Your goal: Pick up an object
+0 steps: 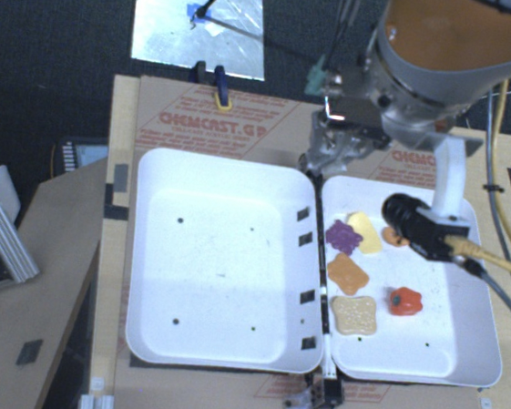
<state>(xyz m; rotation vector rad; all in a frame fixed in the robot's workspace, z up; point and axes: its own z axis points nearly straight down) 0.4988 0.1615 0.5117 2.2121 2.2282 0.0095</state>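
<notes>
While nothing is lifted yet, the candidates lie together in the right bin [471,361]: nearest, a tan cracker-like piece [354,315] and a red pepper-like toy [405,301], then an orange slab [347,274], then a purple piece [343,237] touching a pale yellow one [367,232]. Farther back, the gripper [326,161] hangs over the bins' far rim; its opening I cannot tell. Descending there risks striking the rim, and the crowded pieces invite a nudge instead of a grasp.

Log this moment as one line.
pincer: above far end of bin divider | right bin: purple, yellow, orange, red, tan toy foods | nothing lifted
</notes>
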